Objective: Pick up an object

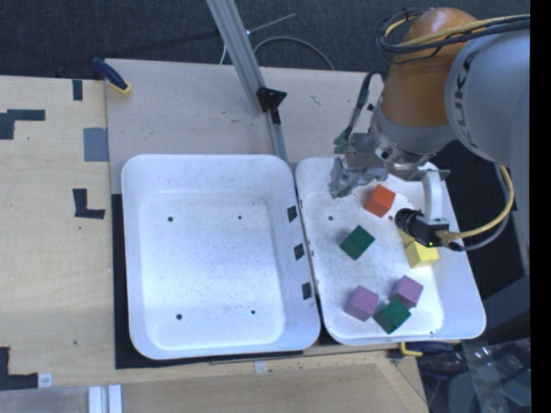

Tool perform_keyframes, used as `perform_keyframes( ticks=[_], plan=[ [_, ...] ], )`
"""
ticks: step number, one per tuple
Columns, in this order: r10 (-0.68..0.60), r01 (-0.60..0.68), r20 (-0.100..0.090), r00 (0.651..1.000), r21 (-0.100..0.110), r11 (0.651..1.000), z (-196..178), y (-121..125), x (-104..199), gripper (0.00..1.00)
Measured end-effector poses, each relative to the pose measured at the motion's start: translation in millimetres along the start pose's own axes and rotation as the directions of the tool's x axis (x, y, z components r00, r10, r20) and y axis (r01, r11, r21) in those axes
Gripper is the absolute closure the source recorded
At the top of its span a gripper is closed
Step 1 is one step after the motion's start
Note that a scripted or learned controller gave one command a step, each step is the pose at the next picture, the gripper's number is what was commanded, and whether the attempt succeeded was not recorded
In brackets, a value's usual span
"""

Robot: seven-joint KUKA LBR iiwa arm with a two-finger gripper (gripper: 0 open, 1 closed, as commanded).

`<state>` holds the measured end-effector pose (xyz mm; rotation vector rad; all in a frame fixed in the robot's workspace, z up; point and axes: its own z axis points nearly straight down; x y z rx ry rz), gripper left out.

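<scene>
Camera view: orange cube (379, 200) lies just beside gripper (343, 182).

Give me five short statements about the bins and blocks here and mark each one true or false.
1. All the blocks lie in the right bin. True.
2. The orange block is the block nearest the gripper. True.
3. There are three purple blocks. False: two, one beside the other.
4. The yellow block sits in the left bin. False: it is in the right bin, near its right side.
5. Two green blocks show, one mid-bin, one touching a purple block. True.
</scene>
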<state>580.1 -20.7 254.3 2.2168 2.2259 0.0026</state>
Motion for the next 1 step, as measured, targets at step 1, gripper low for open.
perform_keyframes(
  ticks=[1],
  plan=[
    [0.002,-0.002,0.003,1.000,0.003,1.000,17.1,17.5,-0.6,1.00]
  ],
)
